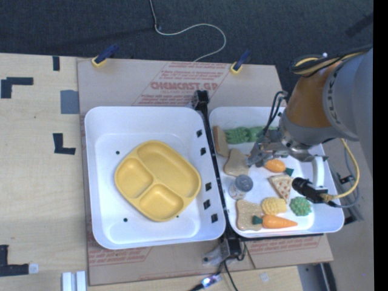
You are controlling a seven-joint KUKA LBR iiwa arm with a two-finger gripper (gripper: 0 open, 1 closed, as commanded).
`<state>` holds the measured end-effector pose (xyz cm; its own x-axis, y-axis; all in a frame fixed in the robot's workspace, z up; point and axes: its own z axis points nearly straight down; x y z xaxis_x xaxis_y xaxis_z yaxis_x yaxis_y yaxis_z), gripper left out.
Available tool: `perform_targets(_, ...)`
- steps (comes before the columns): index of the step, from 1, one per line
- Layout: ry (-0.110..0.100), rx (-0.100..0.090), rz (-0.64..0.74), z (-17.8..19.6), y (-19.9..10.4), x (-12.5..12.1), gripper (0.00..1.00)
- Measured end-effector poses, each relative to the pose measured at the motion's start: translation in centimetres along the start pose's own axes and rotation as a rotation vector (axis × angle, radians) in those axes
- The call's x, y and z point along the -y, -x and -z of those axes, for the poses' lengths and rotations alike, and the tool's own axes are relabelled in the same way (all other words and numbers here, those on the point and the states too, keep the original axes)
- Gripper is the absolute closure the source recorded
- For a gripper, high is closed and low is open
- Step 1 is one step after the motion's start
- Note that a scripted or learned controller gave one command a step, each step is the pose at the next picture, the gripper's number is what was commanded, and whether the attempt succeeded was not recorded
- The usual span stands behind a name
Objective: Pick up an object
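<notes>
Crowded right bin (332, 223), end effector (259, 156) inside

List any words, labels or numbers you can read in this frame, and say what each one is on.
"CHEMICAL GR...": red print on the cardboard sheet under the bins, seen upside down and blurred, so this is only my best reading.
A smaller red line beside it: too blurred to read.
Red print on the cardboard's front edge: too small to read.

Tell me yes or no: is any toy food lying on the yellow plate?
No. The yellow plate lies bare in the left bin.
</notes>
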<state>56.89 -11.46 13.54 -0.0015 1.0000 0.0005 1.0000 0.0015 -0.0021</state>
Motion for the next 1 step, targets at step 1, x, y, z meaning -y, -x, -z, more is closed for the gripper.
perform_targets(1,0.003,0.001,0.000,6.09,0.17,0.16,1.00)
